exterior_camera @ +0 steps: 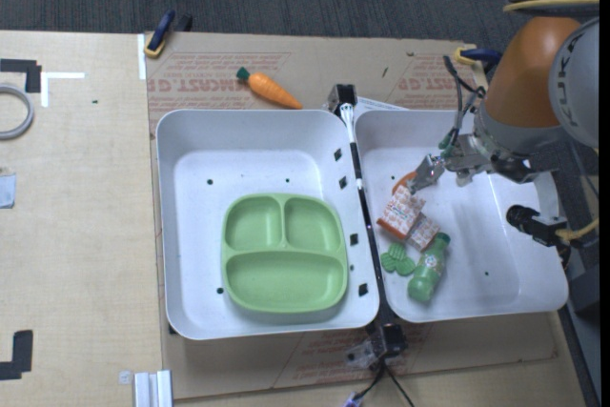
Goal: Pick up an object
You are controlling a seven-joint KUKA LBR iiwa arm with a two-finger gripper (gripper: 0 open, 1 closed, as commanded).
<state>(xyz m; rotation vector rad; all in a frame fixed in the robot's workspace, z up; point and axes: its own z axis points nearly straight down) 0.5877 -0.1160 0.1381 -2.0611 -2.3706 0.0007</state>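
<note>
My gripper [425, 174] hangs in the right bin [505, 286], near its upper left part, with the fingers pointing down and left. It stands open with nothing between its fingers. Just below its tips lies an orange and white snack packet [404, 211], tilted, with a red corner reaching up towards the fingers. Lower in the same bin a green bottle [428, 268] with a white cap lies on its side. A small green toy [396, 260] sits beside the bottle on its left.
The left bin [191, 157] holds a light green divided plate [284, 253]. A toy carrot [270, 88] lies on the cardboard behind the bins. The arm's grey body and orange band [538, 71] loom over the right bin's back right corner.
</note>
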